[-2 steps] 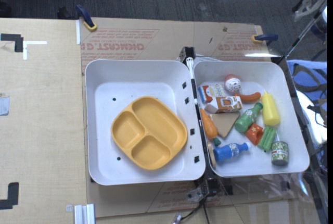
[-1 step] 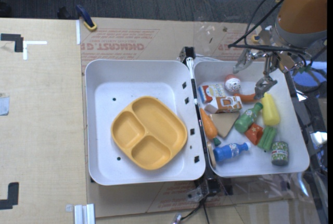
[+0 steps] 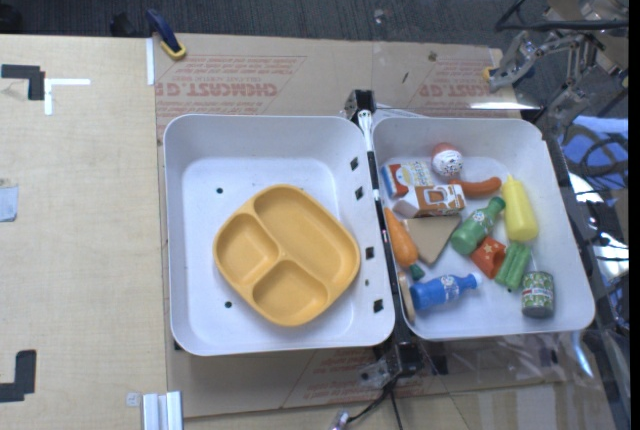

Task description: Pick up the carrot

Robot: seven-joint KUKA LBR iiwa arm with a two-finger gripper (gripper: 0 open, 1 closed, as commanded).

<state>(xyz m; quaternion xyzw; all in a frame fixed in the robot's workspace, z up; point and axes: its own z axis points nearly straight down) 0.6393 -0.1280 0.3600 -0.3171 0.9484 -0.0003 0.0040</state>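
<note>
The carrot (image 3: 401,240) is a small orange cone lying along the left wall of the right bin (image 3: 560,208), beside a tan wedge (image 3: 432,238) and below a milk carton (image 3: 425,189). My gripper (image 3: 553,56) hangs at the upper right, above the bench beyond the far rim of the right bin. It is well away from the carrot and nothing shows in it.
The right bin also holds a white-and-red ball (image 3: 447,160), a sausage (image 3: 481,186), a yellow bottle (image 3: 519,209), a green bottle (image 3: 475,227), a blue bottle (image 3: 445,291) and a can (image 3: 537,295). A yellow divided plate (image 3: 287,255) lies in the left bin (image 3: 200,158).
</note>
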